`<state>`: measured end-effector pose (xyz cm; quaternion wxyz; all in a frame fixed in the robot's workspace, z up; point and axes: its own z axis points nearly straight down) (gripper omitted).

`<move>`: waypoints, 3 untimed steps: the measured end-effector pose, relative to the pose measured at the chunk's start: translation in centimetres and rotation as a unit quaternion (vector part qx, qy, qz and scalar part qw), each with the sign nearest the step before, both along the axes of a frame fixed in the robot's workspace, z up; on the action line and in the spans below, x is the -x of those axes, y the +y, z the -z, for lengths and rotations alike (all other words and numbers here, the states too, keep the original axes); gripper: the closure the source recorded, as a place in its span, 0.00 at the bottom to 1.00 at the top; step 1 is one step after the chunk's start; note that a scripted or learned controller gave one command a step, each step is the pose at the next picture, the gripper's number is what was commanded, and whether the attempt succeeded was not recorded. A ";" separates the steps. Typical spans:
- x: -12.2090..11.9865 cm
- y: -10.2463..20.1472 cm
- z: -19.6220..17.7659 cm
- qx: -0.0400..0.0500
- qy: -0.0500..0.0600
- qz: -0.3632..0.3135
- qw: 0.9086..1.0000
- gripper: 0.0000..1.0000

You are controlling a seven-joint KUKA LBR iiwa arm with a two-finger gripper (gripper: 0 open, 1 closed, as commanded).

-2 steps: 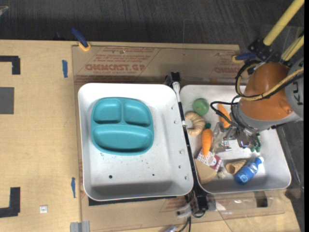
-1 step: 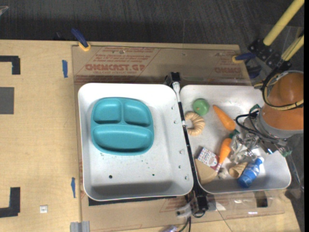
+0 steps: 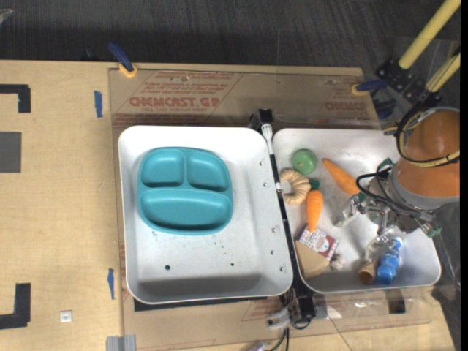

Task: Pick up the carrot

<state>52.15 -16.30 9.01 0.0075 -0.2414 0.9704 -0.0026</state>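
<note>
Dark grey carpet runs across the top of my view, and below it sits the pale wooden desk, marked with black tape corners on its left side and short strips of blue tape. On it lies a brown cardboard sheet printed with red lettering, clamped at its far corners. I count two shallow white plastic bins side by side on that sheet, their inner rims touching.

Starting on the left, the left white bin has rounded corners and a smooth, slightly speckled floor. It carries one teal plastic plate, rounded, with three compartments.

Moving right, the right white bin is crowded. Near its inner wall I see a beige ring-shaped toy, and just behind it a round green ball. I count two orange carrots: the short upright carrot stands beside the ring, its tip toward me, and the longer slanted carrot lies further back, angled toward the right. Below the short one rests a small printed packet on a tan wedge-shaped piece.

Furthest right, the grey arm with its orange band hangs over the bin. Its metal hand sits just right of the slanted carrot, apart from it; I cannot tell whether it is open or closed. Near the front right corner lies a blue bottle with a tan cap.
</note>
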 end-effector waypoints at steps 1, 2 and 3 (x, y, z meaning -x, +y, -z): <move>-6.4 4.9 0.0 -0.004 0.002 0.171 0.985 0.00; -6.8 4.9 -1.4 -0.005 -0.005 0.172 0.985 1.00; -4.9 0.2 -0.1 -0.001 0.000 -0.011 1.000 1.00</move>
